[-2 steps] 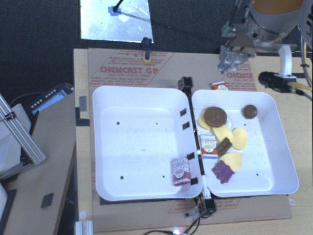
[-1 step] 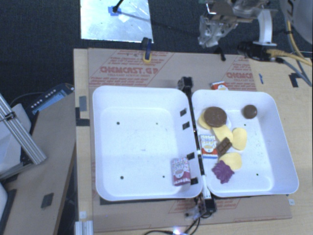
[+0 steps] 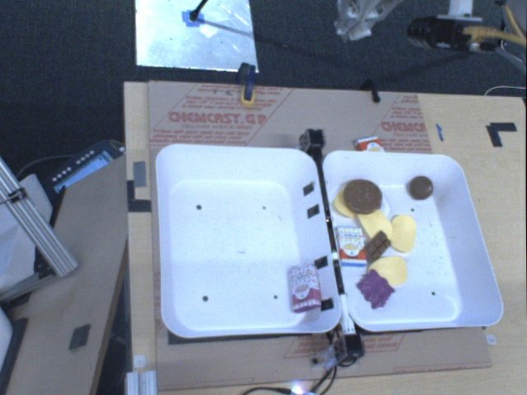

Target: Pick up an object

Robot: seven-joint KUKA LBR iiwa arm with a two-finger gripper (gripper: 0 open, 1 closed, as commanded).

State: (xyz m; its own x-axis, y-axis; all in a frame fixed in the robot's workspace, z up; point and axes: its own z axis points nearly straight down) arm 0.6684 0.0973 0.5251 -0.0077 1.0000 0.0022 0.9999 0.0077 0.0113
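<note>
My gripper (image 3: 356,21) hangs high above the floor behind the bench, well back from both bins, with nothing visible in it. The right bin (image 3: 469,245) holds a large brown disc (image 3: 362,196), a small brown disc (image 3: 421,188), yellow chip-like pieces (image 3: 403,232), a dark brown bar (image 3: 377,246), a small white and red packet (image 3: 350,243) and a purple grape bunch (image 3: 375,288). In the left bin (image 3: 214,220), a small pink and red can (image 3: 304,288) lies near the front right corner.
A red and white item (image 3: 369,144) lies on the board just behind the right bin. A blue and yellow clamp (image 3: 246,85) grips the board's back edge. A shiny metal sheet (image 3: 196,23) lies on the floor beyond. Grey equipment (image 3: 33,237) stands at left.
</note>
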